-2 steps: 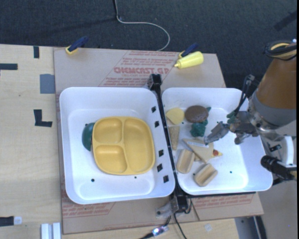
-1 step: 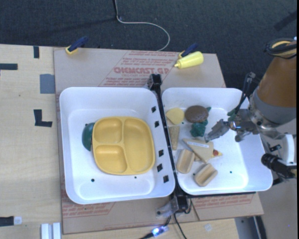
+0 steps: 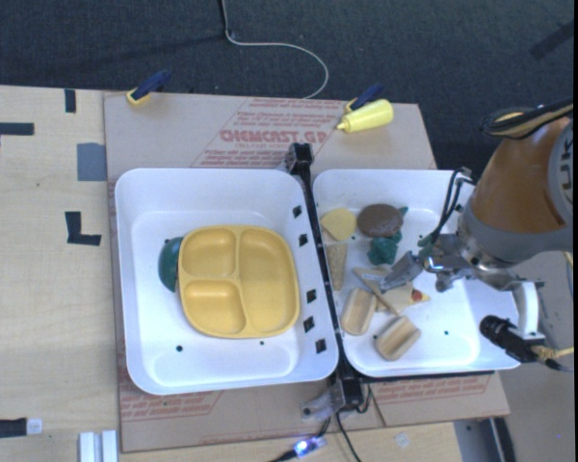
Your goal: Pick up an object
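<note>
The gripper (image 3: 405, 275) hangs low over the right bin (image 3: 462, 354), its fingers pointing left into the cluster of toy food. How far apart the fingers stand cannot be read from this angle, and nothing can be seen clamped between them; treat the grasp as not established.

Directly at the fingertips lie the tan bread-like pieces (image 3: 390, 296), touching or nearly touching the tip. Just below the gripper sits a tan loaf-shaped block (image 3: 397, 337), with a second tan block (image 3: 356, 312) beside it to the left. Just above the gripper is the green piece (image 3: 383, 249), and beyond that the brown round piece (image 3: 380, 219) and a yellow wedge (image 3: 338, 224).

Well to the left, across the divider, the left bin (image 3: 140, 258) holds a yellow divided plate (image 3: 239, 281) resting partly over a dark green item (image 3: 169, 264).

Status, as a judgement: the approach and descent appear done. Closing on an object, most likely one of the tan pieces at the tip, and lifting it clear remain outstanding.
</note>
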`<state>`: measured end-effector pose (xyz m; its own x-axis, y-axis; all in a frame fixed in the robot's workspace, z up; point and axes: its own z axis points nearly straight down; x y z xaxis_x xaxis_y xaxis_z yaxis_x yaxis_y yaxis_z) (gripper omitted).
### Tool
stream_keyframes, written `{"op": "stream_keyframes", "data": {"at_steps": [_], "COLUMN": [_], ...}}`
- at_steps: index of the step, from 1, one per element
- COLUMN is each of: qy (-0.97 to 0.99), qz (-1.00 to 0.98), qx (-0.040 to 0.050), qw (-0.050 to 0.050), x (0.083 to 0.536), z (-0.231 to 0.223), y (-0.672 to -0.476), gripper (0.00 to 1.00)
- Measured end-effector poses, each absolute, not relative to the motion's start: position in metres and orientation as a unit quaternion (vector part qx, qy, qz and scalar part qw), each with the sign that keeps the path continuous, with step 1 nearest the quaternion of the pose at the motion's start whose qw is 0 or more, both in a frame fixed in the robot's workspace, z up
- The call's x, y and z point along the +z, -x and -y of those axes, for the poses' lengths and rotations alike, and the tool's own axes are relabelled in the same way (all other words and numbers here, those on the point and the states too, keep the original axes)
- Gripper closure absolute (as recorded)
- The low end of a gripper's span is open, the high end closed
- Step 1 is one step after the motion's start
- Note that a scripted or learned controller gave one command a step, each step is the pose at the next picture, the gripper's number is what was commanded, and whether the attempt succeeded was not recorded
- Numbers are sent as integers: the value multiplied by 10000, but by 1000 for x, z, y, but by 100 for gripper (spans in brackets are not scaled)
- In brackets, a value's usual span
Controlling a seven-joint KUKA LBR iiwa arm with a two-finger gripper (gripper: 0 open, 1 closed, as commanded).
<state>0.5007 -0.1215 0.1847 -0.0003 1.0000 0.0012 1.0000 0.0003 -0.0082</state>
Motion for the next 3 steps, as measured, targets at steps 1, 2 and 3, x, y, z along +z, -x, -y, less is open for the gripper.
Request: {"op": "stream_keyframes", "data": {"at_steps": [1, 2, 3], "qy": [7068, 7071, 7063], "qz": [7074, 7071, 7079], "qx": [22, 15, 8], "qw": [32, 22, 32], "x": [141, 87, 100], "z": [119, 119, 118], "y": [-501, -500, -500], "gripper": [0, 0, 100]}}
